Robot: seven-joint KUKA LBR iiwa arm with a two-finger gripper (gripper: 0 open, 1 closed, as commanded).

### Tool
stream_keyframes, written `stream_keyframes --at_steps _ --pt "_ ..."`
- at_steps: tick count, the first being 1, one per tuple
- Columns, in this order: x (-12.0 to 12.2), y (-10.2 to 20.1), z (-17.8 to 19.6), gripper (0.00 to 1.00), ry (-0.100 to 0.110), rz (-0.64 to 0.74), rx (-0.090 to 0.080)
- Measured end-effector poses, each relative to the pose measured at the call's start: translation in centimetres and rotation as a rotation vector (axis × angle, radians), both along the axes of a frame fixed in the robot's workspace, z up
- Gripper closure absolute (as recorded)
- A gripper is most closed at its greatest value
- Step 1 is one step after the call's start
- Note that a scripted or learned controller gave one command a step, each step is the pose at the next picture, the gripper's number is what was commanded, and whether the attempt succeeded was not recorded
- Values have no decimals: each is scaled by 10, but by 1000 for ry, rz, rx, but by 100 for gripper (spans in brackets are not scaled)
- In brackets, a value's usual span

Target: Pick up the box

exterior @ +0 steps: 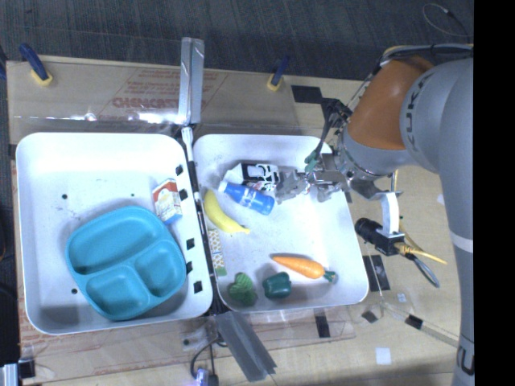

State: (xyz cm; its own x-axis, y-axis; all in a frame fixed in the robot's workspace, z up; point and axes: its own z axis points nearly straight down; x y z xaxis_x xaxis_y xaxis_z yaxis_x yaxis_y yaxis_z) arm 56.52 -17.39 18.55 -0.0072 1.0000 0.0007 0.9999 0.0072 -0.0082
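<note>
Gripper: I see my gripper (299, 183) low over the right bin (342, 252), near its far right part, the grey arm (438, 111) coming in from the right with its orange band above the wrist.
Grip state: I cannot tell from this slanted view whether it is spread or closed; the metal tip is too small and cluttered to read, and nothing visibly sits in it.
Box: the small red and white box (167, 200) lies in the left bin (48, 175), against the wall shared by both bins, touching the far right corner of the blue tray (121, 264).
Box versus gripper: well apart; the box is across the dividing wall, to the left of the tip.
Near the tip: a black and white packet (259, 172) and a blue bottle (249, 197) lie just left of it.
Other right-bin items: banana (220, 214), carrot (302, 267), broccoli (241, 289), green pepper (276, 285).
</note>
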Motion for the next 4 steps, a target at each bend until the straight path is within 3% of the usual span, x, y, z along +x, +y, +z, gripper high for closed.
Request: stream_keyframes --at_steps 1,2,3,4 --pt "34 50 -95 0 -1 -71 -1" --pt "33 51 -89 100 8 -67 2" --pt "53 108 10 100 -2 -62 0" --pt "92 98 114 100 -4 -67 -2"
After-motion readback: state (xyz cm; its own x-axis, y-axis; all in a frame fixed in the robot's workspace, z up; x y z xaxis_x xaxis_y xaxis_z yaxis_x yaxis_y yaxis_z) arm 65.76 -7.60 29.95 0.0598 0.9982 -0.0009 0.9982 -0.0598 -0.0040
